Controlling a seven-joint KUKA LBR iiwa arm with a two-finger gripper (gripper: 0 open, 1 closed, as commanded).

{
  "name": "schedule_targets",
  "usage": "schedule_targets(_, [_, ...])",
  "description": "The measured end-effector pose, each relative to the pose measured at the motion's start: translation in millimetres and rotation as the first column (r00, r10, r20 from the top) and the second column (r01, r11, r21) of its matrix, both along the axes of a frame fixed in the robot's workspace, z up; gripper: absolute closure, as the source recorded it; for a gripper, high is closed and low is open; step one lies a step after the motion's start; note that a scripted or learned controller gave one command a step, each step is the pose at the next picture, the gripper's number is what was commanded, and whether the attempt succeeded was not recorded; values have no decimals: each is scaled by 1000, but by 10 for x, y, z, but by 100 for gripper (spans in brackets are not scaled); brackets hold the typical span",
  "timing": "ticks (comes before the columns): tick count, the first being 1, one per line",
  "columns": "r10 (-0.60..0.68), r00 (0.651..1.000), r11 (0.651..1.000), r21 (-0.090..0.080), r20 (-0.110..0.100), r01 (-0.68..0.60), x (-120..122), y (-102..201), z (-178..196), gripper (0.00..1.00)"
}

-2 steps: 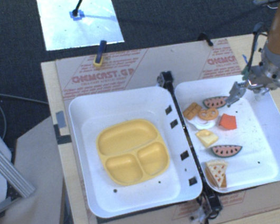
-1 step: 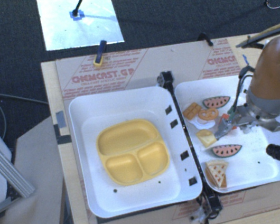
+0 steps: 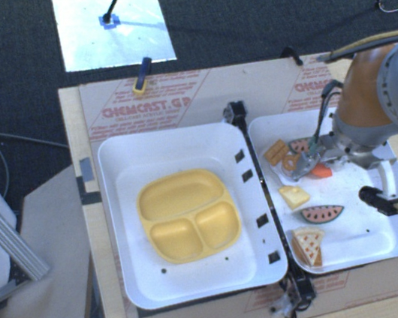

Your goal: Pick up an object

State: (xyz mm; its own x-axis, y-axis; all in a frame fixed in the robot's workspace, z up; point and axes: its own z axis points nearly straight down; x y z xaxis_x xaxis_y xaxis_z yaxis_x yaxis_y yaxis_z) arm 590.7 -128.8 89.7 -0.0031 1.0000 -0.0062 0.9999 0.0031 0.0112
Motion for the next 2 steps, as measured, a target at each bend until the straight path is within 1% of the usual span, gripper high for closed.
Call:
schedule_targets(1, [-3,1000,1000,-10,23,3,47,-46,201,100])
schedule_targets(2, [-3,1000,1000,6,-10,3,-355,-59,699,100])
